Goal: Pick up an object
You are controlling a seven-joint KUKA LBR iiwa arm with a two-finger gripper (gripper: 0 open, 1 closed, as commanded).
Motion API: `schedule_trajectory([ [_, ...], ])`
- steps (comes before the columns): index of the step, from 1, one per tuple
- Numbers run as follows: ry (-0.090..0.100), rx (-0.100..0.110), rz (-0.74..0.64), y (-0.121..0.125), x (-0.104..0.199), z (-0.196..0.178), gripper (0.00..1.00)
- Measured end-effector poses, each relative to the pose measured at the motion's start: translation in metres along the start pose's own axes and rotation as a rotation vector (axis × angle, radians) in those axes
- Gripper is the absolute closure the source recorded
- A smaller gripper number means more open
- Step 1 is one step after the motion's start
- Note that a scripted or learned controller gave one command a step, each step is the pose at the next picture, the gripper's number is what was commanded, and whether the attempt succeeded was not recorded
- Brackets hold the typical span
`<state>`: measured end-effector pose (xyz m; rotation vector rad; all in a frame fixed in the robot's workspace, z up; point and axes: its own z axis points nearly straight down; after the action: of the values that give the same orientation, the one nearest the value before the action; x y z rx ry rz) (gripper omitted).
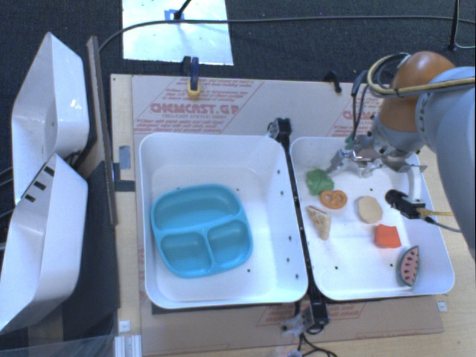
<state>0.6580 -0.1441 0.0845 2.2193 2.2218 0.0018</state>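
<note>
Gripper (355,162), finger spread indiscernible, hovers by the right bin's (443,274) far rim. Green piece (320,181) lies just at its 8 o'clock; pretzel (334,198) and beige oval (369,209) sit beyond, bare floor around each.

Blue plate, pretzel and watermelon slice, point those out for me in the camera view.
blue plate (195,214): camera view, floor of its big upper compartment.
pretzel (334,198): camera view, middle of the orange twist.
watermelon slice (407,265): camera view, red flesh at its middle.
</note>
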Motion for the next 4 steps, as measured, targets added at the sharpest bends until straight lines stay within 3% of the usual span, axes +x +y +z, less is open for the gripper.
schedule_trajectory([
  [1,0.0,0.0,-0.001,0.0,0.0,-0.01,1.0],
  [2,-0.001,-0.003,0.001,-0.001,-0.002,-0.072,1.0],
  [4,0.0,-0.001,0.001,0.007,-0.01,-0.158,1.0],
])
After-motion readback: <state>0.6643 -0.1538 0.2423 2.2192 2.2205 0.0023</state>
